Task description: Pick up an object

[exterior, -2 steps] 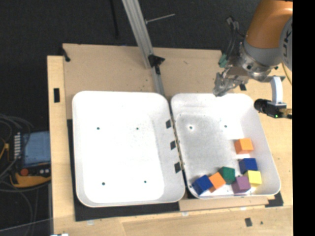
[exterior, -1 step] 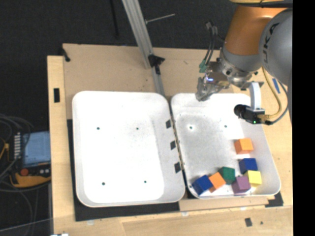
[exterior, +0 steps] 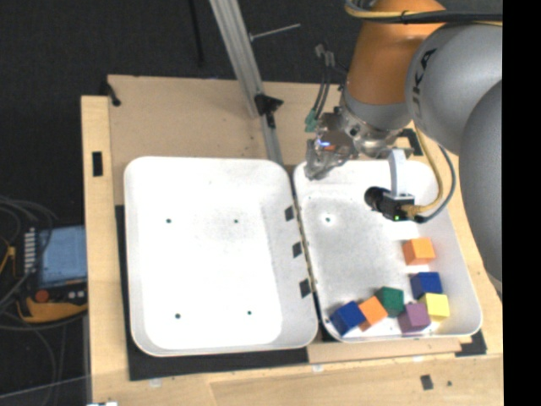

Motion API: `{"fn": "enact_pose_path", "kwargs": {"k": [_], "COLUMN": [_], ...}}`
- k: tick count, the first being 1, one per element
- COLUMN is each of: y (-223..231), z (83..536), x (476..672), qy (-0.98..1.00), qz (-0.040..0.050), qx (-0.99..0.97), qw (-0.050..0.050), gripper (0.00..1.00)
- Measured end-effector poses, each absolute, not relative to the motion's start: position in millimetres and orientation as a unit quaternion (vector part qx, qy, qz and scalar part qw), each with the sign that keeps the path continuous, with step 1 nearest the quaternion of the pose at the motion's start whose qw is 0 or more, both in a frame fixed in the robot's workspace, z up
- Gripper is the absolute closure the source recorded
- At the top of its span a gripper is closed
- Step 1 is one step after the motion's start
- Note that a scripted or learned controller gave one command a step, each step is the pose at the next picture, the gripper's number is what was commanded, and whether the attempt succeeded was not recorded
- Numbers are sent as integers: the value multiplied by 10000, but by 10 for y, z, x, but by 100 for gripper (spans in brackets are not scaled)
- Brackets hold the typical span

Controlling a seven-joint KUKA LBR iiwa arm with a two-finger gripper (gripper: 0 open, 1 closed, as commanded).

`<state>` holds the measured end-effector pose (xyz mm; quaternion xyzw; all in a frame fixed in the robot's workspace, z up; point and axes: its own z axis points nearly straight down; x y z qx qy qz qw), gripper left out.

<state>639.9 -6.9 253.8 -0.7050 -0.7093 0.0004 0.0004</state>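
Reaching in from the right, the arm (exterior: 439,66) hangs over the top of the right bin (exterior: 338,227), its orange band above the wrist. The gripper (exterior: 319,163) sits at that bin's upper left corner, close to the rim where the two bins meet. From this slant its tip is small and dark against the wrist hardware, so I cannot tell whether it is parted or closed, and nothing shows in its grasp.

All the blocks lie in the right bin, well apart from the gripper, along the lower and right-hand side. An orange block (exterior: 418,250) sits alone by the right wall. Below it a blue block (exterior: 426,283) touches a yellow block (exterior: 437,304), with a purple block (exterior: 414,316) just beside them. Along the bottom edge run a green block (exterior: 390,299), a second orange block (exterior: 372,310) and a second blue block (exterior: 347,317), packed close, probably touching.

The left bin (exterior: 211,252) shows bare white floor with a few dark specks.
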Motion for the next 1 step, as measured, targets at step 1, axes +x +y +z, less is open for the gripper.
{"fn": "enact_pose_path", "kwargs": {"k": [1], "y": [437], "z": [2605], "x": [6396], "qy": [-7098], "qz": [-12], "qx": [-7044], "qw": [-2], "gripper": [100]}}
